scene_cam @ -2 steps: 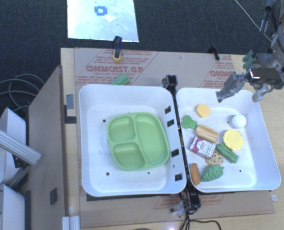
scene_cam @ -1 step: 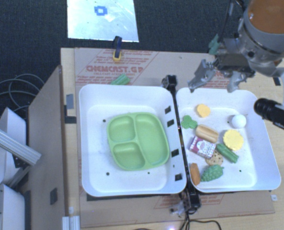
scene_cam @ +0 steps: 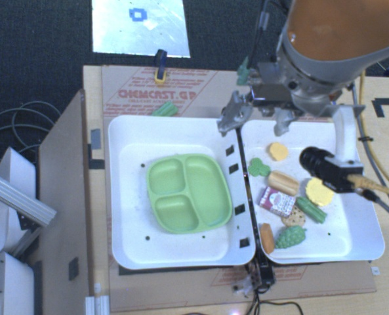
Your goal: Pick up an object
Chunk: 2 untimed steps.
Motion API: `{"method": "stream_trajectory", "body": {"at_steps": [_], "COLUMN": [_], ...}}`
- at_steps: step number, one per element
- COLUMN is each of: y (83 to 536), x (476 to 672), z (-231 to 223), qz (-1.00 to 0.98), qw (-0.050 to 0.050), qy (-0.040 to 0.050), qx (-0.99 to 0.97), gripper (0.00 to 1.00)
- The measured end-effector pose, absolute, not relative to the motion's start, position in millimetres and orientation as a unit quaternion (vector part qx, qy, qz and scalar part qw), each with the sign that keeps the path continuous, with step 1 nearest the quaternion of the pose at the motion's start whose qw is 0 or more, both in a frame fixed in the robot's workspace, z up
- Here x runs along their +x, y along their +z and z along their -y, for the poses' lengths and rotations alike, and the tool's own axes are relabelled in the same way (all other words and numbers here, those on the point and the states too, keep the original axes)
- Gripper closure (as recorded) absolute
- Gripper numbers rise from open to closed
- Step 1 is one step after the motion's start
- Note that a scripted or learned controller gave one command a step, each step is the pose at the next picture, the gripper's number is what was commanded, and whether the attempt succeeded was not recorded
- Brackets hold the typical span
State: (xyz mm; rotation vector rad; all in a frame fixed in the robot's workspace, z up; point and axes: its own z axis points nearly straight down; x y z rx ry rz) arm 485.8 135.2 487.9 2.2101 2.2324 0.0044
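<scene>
End effector [scene_cam: 256,118] hovers spread wide and holding nothing above the far edge of the right bin [scene_cam: 368,241], so we judge it pre-grasp; next it must drop toward the toy food [scene_cam: 287,199] clustered mid-bin.

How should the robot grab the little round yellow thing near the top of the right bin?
Probably straight from above, fingers closing across the small round yellow toy piece at its edges. It lies flat in the right white bin, with bare floor around most of it; the green toy sits close below-left.
</scene>
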Motion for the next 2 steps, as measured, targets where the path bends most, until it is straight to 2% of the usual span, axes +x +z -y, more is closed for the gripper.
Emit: {"method": "stream_trajectory", "body": {"at_steps": [1, 2], "y": [395.4, 250.8], "x": [485.7, 484.3], "z": [-207.3, -229.5], "qz": [-0.71, -0.708], "qw": [-0.002, -0.003], "qy": [-0.0018, -0.0064], "qx": [0.704, 0.706], "gripper": [0.0, 0.0]}}
